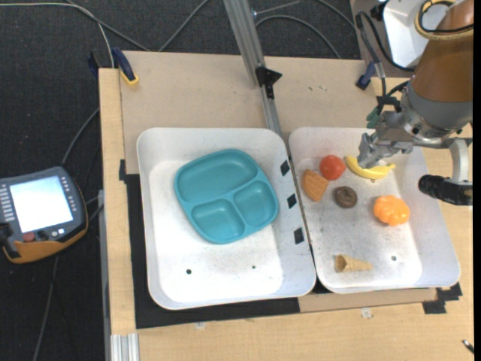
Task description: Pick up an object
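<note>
- Since the task names no particular object, the banana [371,171] is looking like the likeliest target — it is lying on the floor of the right bin [421,277], at about one o'clock from that bin's middle, and nothing shows it lifting off the floor.
- Directly over the banana's near end, the gripper [373,150] is hanging low, touching it or just above it; which of the two is hard to say from this slant.
- Whether the tool is closing on the fruit, I cannot tell — its tip is blurring into the yellow peel, so no hold is counting as made.
- Going outward from the banana: a red tomato [332,166] is sitting just beside it at nine o'clock, a brown doughnut-like piece [345,196] at seven o'clock, an orange fruit [391,210] at five o'clock.
- Further off, a croissant-coloured wedge [316,185] is resting near the bin's left wall, and a small cone [351,262] is lying well apart at six o'clock.
- Across the divide, at nine o'clock, a teal divided plate [225,195] is occupying the left bin [218,288] — apart from the pick.
- By my judgement the reach is looking done; the grasp and the lift are remaining.
</note>
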Controlling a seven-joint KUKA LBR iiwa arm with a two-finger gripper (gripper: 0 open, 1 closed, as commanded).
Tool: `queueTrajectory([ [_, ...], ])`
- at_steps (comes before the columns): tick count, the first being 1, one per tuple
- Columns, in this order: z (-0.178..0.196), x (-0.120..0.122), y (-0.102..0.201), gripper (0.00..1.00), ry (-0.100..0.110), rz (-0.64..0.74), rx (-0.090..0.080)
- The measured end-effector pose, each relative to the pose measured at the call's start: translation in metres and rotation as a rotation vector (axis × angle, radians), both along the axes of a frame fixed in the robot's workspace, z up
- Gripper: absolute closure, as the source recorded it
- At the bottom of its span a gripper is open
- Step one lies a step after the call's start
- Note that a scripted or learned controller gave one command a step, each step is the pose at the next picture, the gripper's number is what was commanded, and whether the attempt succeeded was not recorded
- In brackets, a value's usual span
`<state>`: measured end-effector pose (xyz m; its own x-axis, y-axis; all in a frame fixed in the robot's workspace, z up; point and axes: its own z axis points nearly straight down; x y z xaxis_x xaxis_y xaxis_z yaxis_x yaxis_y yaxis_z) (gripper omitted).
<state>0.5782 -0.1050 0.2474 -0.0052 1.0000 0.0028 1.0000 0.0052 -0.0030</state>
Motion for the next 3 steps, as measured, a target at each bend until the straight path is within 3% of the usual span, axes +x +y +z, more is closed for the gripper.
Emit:
queueTrajectory([
  [2, 0.01, -0.025, 0.114, 1.0, -0.001, 0.002, 0.0],
  [3, -0.004, -0.034, 0.176, 1.0, 0.001, 0.002, 0.001],
])
